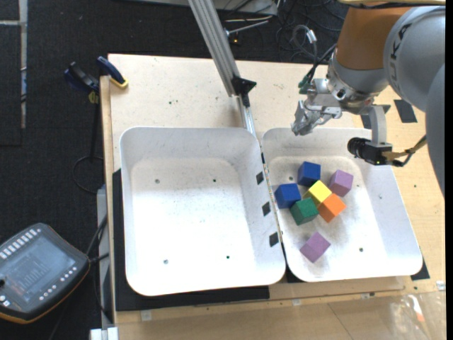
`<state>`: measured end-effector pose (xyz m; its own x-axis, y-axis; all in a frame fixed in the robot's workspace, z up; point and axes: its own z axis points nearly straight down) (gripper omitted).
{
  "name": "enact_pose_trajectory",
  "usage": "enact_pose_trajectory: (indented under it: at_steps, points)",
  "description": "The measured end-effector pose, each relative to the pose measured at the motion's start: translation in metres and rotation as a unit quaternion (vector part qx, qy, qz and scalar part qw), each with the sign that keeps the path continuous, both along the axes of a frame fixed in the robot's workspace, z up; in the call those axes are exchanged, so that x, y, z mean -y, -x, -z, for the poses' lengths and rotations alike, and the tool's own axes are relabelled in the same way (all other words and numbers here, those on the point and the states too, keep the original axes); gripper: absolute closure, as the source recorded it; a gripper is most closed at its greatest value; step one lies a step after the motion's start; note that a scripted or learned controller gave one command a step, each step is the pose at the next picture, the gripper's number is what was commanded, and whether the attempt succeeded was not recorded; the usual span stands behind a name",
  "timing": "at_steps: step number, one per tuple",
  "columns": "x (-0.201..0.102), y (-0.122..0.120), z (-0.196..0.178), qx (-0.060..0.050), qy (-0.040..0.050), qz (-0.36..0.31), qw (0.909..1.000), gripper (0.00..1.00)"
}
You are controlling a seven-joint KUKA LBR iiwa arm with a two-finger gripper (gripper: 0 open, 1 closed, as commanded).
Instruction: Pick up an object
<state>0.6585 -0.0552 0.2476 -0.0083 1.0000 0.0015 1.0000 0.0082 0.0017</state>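
Pale wooden bench (177, 91), dark carpet floor (49, 140).

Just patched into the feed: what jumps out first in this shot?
The cluster of coloured cubes in the right bin: blue, yellow, orange, green and purple, with one purple cube lying apart nearer the front. Above that bin's far edge hangs the tool of the grey-and-orange arm.

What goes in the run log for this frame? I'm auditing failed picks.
gripper: above right bin far rim | held: nothing seen | blocks clustered in bin | pick: not yet done
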Motion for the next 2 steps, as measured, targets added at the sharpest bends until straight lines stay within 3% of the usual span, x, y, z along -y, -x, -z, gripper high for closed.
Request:
enact_pose_trajectory:
  at_steps: [2]
  points:
    - [-0.118, 0.006, 0.019, -0.001, -0.0001, 0.000, 1.0000, 1.00]
